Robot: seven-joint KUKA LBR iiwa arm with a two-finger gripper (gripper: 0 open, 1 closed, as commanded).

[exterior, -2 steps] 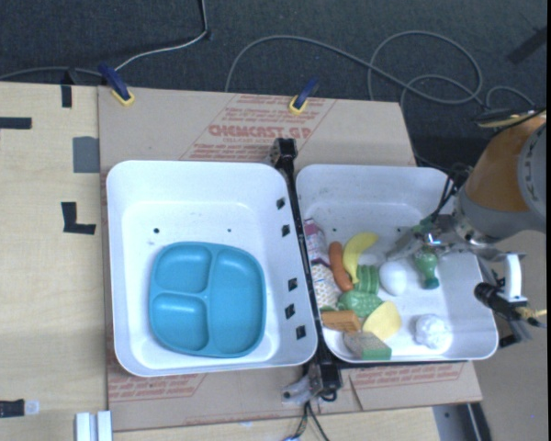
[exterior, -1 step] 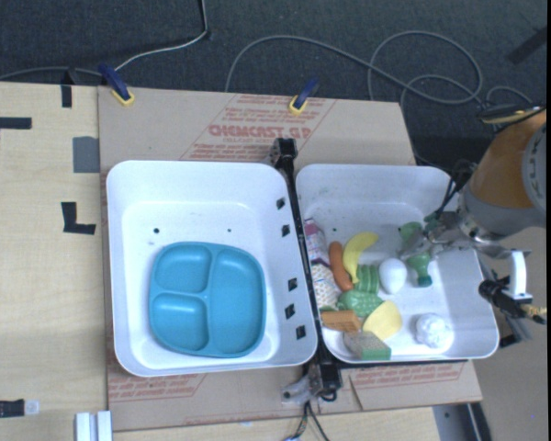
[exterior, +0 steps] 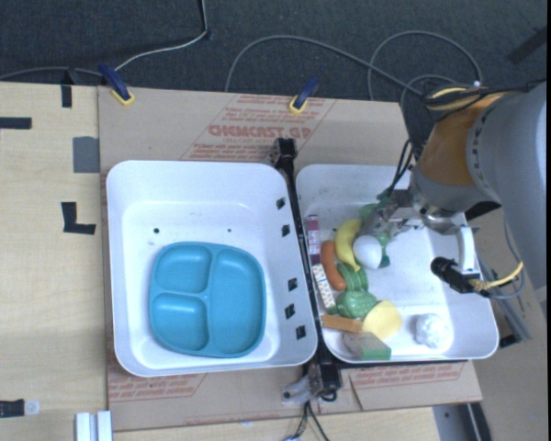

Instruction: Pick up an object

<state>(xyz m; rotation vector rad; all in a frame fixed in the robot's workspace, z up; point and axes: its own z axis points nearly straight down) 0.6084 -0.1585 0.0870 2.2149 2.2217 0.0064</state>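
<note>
From the camera above the bench, I reach in from the right, my grey arm with its orange band (exterior: pixel 452 136) bending down over the right bin (exterior: pixel 459 338). My gripper (exterior: pixel 386 220) hangs low over the middle of that bin, just above and touching or nearly touching a white egg-shaped object (exterior: pixel 370 252). Whether anything is pinched there I cannot tell; the wrist hides that part.

The things I might pick up are heaped along the left side of the right bin. A yellow banana (exterior: pixel 347 241) lies just left of the white egg. Beside it, nearer the dividing wall, sits an orange sausage-like piece (exterior: pixel 331 263). Below those lies a green leafy item (exterior: pixel 354 299), and under it a yellow lemon-like object (exterior: pixel 382 320) resting against an orange carrot-shaped piece (exterior: pixel 342 322). A small green block (exterior: pixel 375 349) lies at the front wall. A crumpled white object (exterior: pixel 430 329) sits apart toward the bin's near right corner.

The left bin (exterior: pixel 129 200) holds a blue divided plate (exterior: pixel 208 299), lying flat toward its front half, well apart from my gripper. Both bins rest on a sheet of brown cardboard (exterior: pixel 248 127), held at the far edge by clips, with cables trailing behind on the dark floor.
</note>
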